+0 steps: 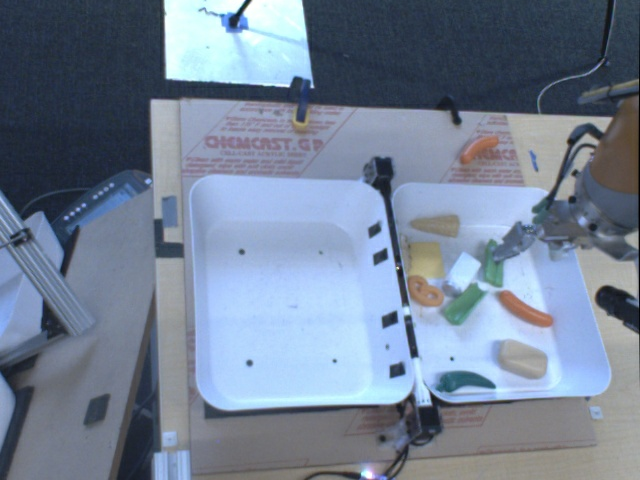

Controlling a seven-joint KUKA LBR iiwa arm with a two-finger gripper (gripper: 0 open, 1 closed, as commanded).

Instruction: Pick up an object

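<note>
The fingers [513, 240] hover over the right bin [585, 298], their tips at the top of an upright green piece [493, 265] in the bin's upper middle; whether they are spread or closed on it cannot be told. The arm [612, 183] enters from the right edge, wrist bent so the fingers point left and down.

The right bin holds nine things: three green pieces (the upright one, a block [463, 304] lower left of it, a dark pepper [465, 380] at the near wall), a white cube [464, 269], a yellow slab [426, 260], an orange ring [426, 292], an orange carrot [526, 308], a tan cone [435, 226] and a tan lump [523, 358]. The left bin [215, 368] adjoins it. One more orange piece [480, 149] lies on the table [340, 128] behind the right bin.
</note>
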